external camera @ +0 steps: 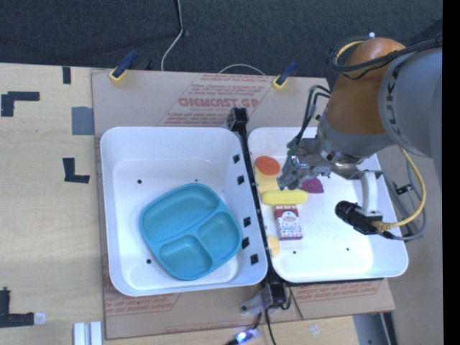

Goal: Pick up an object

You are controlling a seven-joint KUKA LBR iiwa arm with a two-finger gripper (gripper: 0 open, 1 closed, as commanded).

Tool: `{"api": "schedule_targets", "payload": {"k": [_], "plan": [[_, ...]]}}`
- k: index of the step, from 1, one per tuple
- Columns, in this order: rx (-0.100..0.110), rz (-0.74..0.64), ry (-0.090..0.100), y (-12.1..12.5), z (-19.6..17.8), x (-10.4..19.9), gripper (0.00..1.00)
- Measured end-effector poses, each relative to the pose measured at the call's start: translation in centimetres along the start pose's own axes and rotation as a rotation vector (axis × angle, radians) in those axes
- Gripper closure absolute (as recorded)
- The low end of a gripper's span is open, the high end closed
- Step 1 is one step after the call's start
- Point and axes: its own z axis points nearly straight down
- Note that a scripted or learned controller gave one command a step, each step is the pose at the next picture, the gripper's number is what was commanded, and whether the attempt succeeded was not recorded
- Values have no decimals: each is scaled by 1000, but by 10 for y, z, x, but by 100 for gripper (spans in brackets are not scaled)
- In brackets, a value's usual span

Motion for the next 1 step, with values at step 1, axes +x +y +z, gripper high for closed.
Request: {"api": "schedule_targets", "payload": {"k": [1], "plan": [[0,0,-1,7,-4,55,100]]}}
